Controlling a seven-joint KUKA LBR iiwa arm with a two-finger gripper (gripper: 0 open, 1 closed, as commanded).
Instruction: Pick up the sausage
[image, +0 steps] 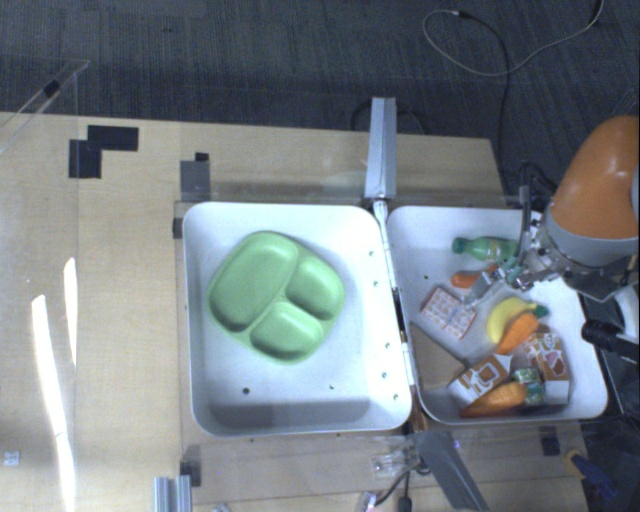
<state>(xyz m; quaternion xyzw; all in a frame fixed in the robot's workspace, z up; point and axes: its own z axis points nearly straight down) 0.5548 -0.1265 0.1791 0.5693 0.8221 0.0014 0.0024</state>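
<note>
The sausage (465, 281) is a small orange-red piece lying in the upper middle of the right bin (430, 228), just below a green bottle (485, 246). My gripper (505, 276) comes down from the grey and orange arm (598, 190) at the right. It hangs low over the bin, immediately right of the sausage and above a yellow fruit (503, 316). Its tip is blurred against the clutter.
The right bin also holds a checked cracker packet (447, 312), a carrot (521, 330), a second carrot (495, 399) and small printed boxes (545, 360) along the front. A green divided plate (277, 295) sits in the left bin (215, 400).
</note>
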